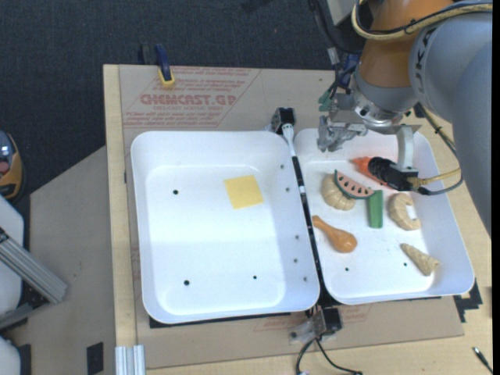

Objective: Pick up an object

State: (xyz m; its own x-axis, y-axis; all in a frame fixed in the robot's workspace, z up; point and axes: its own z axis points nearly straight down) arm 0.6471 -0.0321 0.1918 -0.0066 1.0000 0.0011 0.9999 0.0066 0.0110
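Watermelon slice [352,186] lies in the right bin [457,276], just below the hand [336,135], whose grip I cannot tell; descend squarely, avoiding the neighbouring croissant [338,194].

You have two white bins: the left bin [148,209] and the right bin [449,248]; in the left you can count one yellow square piece [244,191]; in the right, one watermelon slice [353,185], one green stick [376,209], one orange drumstick-shaped piece [336,235], one orange carrot-like piece [361,163], and three pale beige pieces [337,197] [405,211] [419,258].
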